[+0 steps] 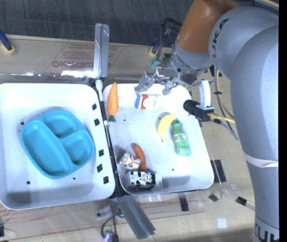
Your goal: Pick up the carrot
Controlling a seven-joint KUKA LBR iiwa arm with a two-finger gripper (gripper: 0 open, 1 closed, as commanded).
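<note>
Carrot [113, 99] lies in the right bin [199, 155], tight against its left wall near the far corner, long axis running front to back, pale tip pointing away from the camera. My gripper [156, 83] hangs over the bin's far edge, to the carrot's right and apart from it, above a small red, white and blue carton [145, 102]. Fingers [143, 83] spread, nothing between them. My arm comes in from the right, grey casing bulky, orange band above the wrist, wrist bent down. Carrot is smooth, orange, tapered. Nearby: curved yellow banana [164, 124], green bottle [180, 137], a reddish sausage shape [139, 156]. Left bin [7, 185] holds a blue divided tray [57, 142].
</note>
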